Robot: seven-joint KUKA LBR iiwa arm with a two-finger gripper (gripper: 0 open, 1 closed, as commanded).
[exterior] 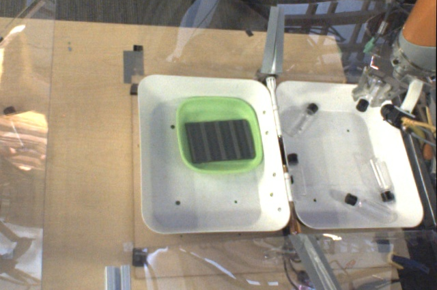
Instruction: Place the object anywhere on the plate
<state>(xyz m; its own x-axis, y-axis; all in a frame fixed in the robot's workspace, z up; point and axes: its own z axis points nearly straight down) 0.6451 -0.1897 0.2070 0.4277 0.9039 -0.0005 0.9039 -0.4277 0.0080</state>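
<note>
Wooden worktop (82, 145) carries two white bins. Green plate (220, 133) sits in left bin (205, 213). Clear tubes lie in right bin (328, 145); nearest candidate tube (380, 174) near right. Gripper (382, 94) hovers at far-right corner; jaws' state: cannot tell. Risk: transparent, round tube slips or rolls at pickup.

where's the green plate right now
The green plate sits in the left white bin, toward its upper middle, close to the divider shared with the right bin.

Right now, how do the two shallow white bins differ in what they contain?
The left shallow white bin holds a green square plate with a dark ribbed insert, lying flat. The right shallow white bin holds several small clear tubes with black caps, scattered. Both bins are white, shallow and sit side by side.
</note>
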